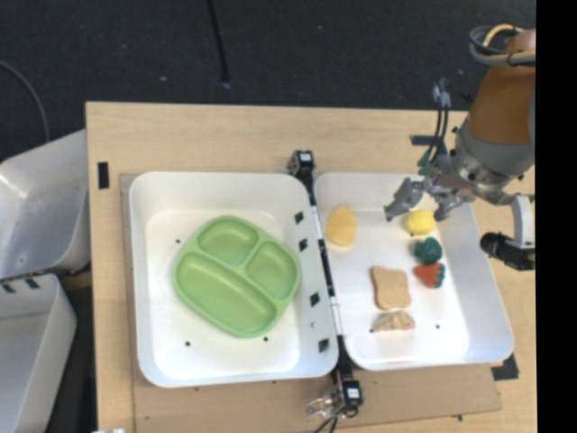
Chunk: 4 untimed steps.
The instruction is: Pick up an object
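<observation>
Landmark: the black hinge strip between the two bins.

1. Left bin, white, shallow. It holds a green divided plate, three compartments, lying flat and near the middle. A bare white floor rings the plate on all sides, widest toward the far-left wall; the plate's right rim lies near the strip, not touching it.

2. Right bin, white, shallow, just right of the strip. Contents, going outward from the strip:
- yellow rounded piece, closest to the strip, toward the far side;
- tan bread slice, mid-floor;
- pale crumbly lump, just nearer the camera than the slice;
- small yellow ball, farther right, toward the far side;
- dark green piece, just below the ball;
- red piece, touching or almost touching the green one.
Open floor lies along the near wall and in the near-right corner.

3. Arm, grey with orange band, leaning in over the right bin's far-right corner. Gripper is spread apart, one finger on each side of the yellow ball; nothing is clasped.

No legible writing or labels.
</observation>
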Tool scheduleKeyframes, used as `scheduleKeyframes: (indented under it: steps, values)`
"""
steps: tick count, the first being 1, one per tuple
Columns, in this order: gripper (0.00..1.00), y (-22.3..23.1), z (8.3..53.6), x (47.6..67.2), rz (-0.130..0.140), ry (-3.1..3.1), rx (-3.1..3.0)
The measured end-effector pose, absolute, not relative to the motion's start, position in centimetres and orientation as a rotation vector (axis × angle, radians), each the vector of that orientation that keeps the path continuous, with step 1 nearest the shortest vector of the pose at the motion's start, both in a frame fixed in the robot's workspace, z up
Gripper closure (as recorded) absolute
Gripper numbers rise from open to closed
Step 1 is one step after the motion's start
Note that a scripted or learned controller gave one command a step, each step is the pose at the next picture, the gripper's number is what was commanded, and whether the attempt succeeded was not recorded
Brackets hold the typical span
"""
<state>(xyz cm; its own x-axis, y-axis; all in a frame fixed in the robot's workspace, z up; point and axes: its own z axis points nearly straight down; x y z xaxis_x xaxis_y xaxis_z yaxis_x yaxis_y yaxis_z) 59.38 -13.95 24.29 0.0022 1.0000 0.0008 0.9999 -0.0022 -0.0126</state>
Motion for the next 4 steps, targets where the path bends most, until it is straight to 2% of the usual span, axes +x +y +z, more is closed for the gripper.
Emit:
scheduleKeyframes:
  steps: [1,4]
  values:
    - [0.00,-13.9,25.1,59.6,0.000,-2.224,-2.221]
    - [0.00,-14.3,12.2,60.1,0.004,-2.214,-2.228]
